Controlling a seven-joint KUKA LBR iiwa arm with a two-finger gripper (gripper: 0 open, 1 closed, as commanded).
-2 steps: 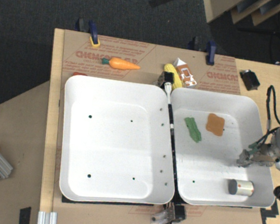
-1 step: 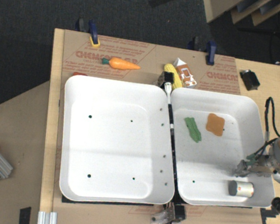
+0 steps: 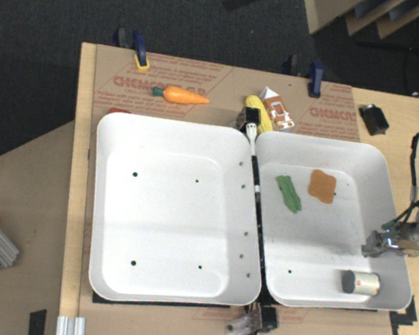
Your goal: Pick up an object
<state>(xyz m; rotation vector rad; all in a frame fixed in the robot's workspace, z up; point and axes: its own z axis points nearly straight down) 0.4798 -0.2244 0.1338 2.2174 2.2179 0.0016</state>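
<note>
The right bin holds three objects. A green strip lies near its left wall, a brown-orange flat piece sits just right of it, and a small grey-and-cream cylinder lies on its side near the front right corner. My gripper comes in over the right rim of this bin, low and small at the view's edge. It is above and slightly right of the cylinder and touches none of the objects. Nothing shows in its grasp.
The left bin sits beside it. Behind the bins on the board lie an orange carrot, a yellow piece and a small printed box. Blue clamps hold the board's back edge.
</note>
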